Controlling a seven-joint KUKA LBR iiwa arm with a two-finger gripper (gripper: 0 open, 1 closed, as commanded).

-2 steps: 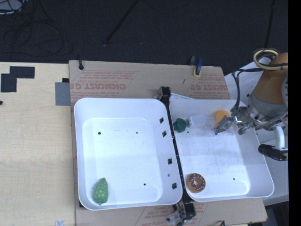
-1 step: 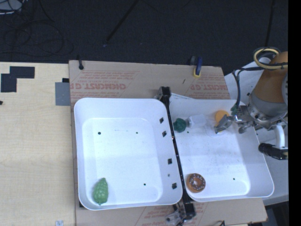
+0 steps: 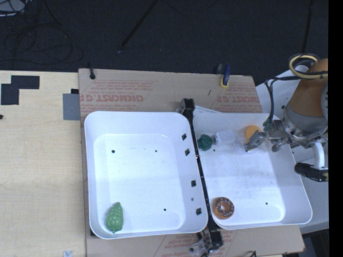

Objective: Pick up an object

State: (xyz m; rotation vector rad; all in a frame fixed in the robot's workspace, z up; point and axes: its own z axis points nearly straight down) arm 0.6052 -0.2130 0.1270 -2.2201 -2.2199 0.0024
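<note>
Camera view, from above at a slant: two white bins side by side on a cardboard sheet over a pale wooden bench.

Left bin: one green bumpy lump lying in the near-left corner, close to the front wall.

Right bin: a dark green ball-like item near the far-left corner, just beside the divider between the bins. A brown ring-shaped donut sits at the near-left corner, against the front wall. An orange item lies near the far edge, toward the right side.

Arm enters from the right, orange band visible above the wrist. Gripper sits low over the far-right part of the right bin, just beside the orange item, its grey fingers spread apart, nothing seen between them. Contact with the orange item cannot be judged.

A blue and yellow clamp grips the far edge of the cardboard.
</note>
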